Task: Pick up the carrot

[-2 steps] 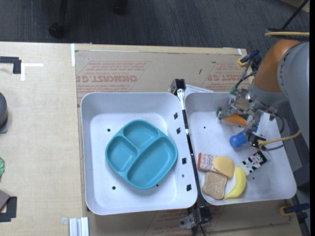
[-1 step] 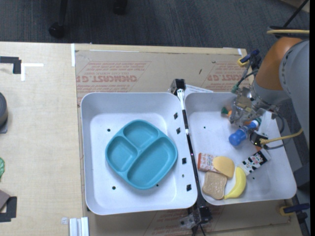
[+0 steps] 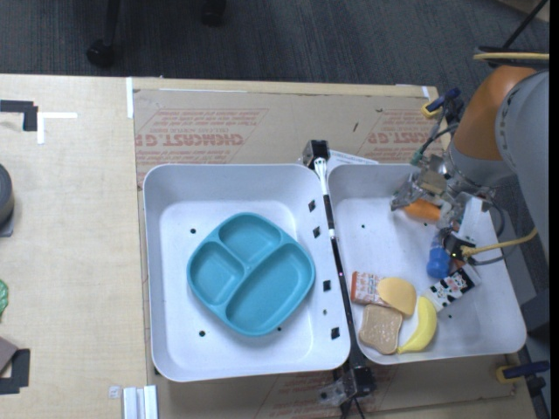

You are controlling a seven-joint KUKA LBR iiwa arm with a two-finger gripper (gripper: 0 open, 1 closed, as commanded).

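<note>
Hovering at the small orange toy carrot (image 3: 423,209), two-finger gripper (image 3: 425,195); finger state indeterminate.
Judged light, rigid, smooth plastic; grasp across its middle.

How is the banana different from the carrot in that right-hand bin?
The banana is yellow and curved; the carrot is orange and mostly hidden. The banana lies near the bin's front edge beside a bread slice; the carrot sits farther back, right under the tool. Both are in the same white bin.

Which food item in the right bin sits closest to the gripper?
The orange carrot, right at the gripper near the bin's far side. The banana, bread slice and the others cluster at the near edge.
</note>
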